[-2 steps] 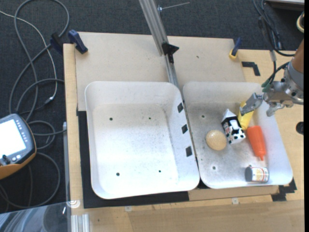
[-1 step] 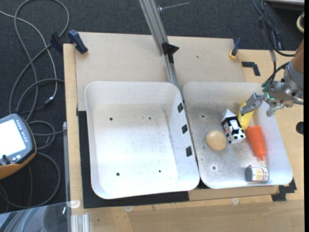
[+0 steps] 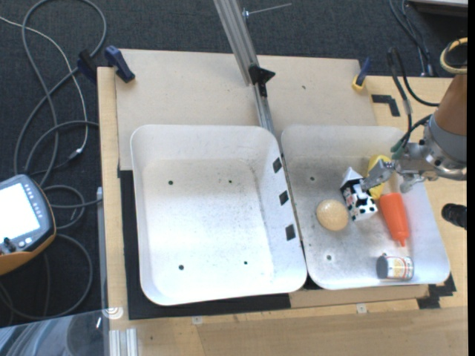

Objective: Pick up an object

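Nothing lifted yet: five candidate objects lying in the right-hand white bin (image 3: 297,199), none raised off its floor. Nearest the hand (image 3: 393,170), one black-and-white dice-patterned block (image 3: 357,196), with one yellow item (image 3: 378,163) partly hidden just behind it; just beside those, one orange carrot-shaped toy (image 3: 395,215); left of that, one tan egg-shaped ball (image 3: 332,215); near the front rim, one small jar on its side (image 3: 394,267). Reaching in from the right, low over the yellow item and the block, with nothing seen clamped; whether spread or pressed together, cannot tell from this slant. Still to come, by the look of it: the closing, the grip and the lift. Alongside, one left-hand white bin (image 3: 148,199); two bins in all on the desk (image 3: 185,87).
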Robot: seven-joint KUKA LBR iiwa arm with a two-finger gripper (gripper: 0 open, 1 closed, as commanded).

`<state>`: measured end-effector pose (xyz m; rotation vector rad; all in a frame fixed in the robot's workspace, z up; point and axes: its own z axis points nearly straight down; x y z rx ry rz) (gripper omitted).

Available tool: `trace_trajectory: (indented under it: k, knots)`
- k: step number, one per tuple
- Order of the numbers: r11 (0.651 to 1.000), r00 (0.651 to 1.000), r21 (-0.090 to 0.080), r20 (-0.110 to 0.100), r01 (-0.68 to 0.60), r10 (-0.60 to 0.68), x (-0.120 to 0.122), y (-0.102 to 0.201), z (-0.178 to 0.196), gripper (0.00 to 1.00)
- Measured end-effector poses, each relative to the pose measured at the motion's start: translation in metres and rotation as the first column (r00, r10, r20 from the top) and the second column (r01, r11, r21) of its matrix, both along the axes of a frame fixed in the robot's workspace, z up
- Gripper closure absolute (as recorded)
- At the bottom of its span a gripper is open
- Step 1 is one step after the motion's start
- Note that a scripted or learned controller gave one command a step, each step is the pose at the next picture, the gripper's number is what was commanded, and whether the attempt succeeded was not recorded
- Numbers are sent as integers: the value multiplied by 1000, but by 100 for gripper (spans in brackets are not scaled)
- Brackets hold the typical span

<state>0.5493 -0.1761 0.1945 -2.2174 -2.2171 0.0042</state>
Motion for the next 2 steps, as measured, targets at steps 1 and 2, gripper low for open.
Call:
trace_trajectory:
  k: [1,2]
  knots:
    - [1000,1000,0,-1,0,0,-1,2,-42,0]
    - [1000,1000,0,0,0,0,-2,3,-95,0]
